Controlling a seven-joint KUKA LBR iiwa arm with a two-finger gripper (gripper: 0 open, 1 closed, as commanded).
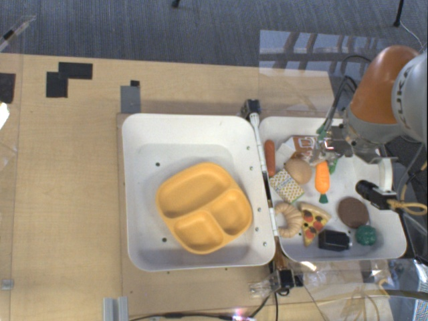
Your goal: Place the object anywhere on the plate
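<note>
A yellow plate (204, 207) with three compartments lies in the left bin (144, 179). The right bin (394, 243) holds several toy foods. My gripper (327, 146) hangs over the upper part of that bin, just above an orange carrot (323, 178) and to the right of a tan potato-like piece (299, 170). The arm's orange band (378, 89) rises behind it and hides the wrist. Nothing is visible between the gripper and the plate.
The right bin also holds a red sausage (269, 156), a checkered cracker (286, 186), a croissant (289, 218), a pizza slice (312, 221), a black block (333, 240), a brown disc (352, 212) and a green piece (366, 235). A ridge (264, 179) divides the bins.
</note>
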